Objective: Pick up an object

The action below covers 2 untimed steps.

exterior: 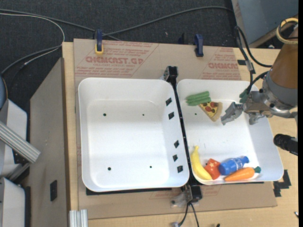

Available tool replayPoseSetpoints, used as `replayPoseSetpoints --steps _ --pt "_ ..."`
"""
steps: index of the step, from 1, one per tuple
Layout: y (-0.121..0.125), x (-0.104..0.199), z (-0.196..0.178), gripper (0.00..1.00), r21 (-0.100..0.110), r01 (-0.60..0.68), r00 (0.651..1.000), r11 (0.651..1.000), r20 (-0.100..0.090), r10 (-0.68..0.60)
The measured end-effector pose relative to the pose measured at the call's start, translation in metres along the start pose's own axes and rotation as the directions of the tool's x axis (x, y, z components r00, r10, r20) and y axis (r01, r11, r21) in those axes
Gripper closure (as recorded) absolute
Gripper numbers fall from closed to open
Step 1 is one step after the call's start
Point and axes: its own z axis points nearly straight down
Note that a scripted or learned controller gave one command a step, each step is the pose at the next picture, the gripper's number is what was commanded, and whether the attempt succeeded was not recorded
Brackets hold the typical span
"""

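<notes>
- The end effector (240,114) is seen spread, pinching nothing, just right of the pizza slice (210,109).
- A green item (198,98) is seen just left of the pizza slice.

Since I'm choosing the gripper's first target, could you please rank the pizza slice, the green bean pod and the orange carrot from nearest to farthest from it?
From the gripper, in the camera view:
1. The triangular toy pizza slice, just left of the fingers in the right bin.
2. The green plastic bean pod, farther left, near the bin's far wall.
3. The orange toy carrot, at the bin's near edge.
</notes>
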Motion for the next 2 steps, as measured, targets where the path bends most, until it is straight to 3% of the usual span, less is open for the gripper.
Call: replayPoseSetpoints --steps 1,2 --pt "0.046 -0.010 0.179 0.00 0.000 -0.001 1.000 1.000 0.001 0.001" --pt "0.118 -0.012 0.171 0.00 -0.009 0.002 1.000 1.000 0.004 -0.002"
